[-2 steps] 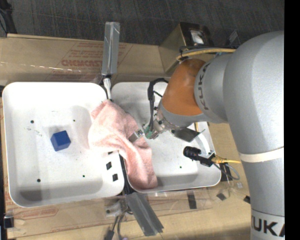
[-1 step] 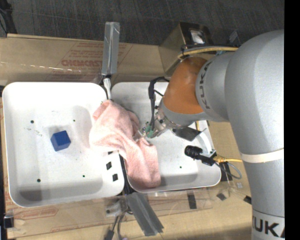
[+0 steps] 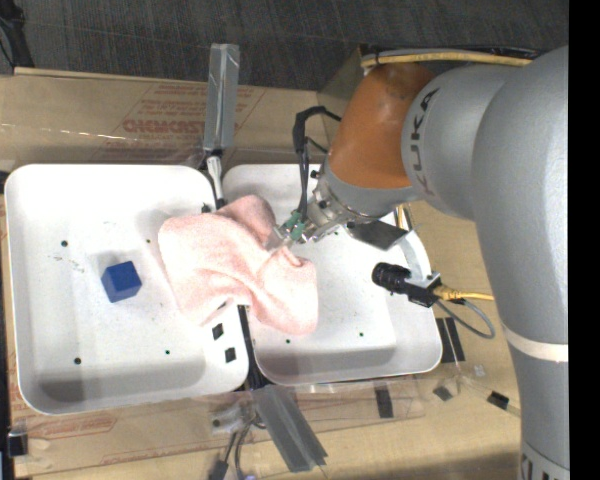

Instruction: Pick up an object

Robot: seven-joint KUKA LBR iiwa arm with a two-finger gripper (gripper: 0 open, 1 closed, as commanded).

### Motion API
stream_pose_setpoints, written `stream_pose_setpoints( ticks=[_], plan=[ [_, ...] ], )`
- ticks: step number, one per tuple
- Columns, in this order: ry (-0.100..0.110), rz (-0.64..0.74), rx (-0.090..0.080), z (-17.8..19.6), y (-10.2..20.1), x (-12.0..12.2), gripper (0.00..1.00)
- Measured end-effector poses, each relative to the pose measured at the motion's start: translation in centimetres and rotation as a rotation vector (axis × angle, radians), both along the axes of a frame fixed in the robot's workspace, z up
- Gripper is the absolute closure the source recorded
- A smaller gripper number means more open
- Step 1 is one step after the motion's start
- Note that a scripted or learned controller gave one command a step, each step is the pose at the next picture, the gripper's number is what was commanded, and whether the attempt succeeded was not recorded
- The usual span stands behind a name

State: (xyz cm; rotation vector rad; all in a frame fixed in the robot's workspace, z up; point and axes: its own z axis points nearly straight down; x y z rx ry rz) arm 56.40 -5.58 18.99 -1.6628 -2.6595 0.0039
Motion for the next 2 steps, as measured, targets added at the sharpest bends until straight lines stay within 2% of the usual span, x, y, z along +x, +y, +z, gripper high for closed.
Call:
stream_pose_setpoints(
  ticks=[1, 2],
  plan=[
    [0.001, 0.032, 0.0, -0.1, -1.4, 6.1, 1.0],
    [-0.002, 0.22, 0.001, -2.1, -5.8, 7.3, 1.0]
  ],
)
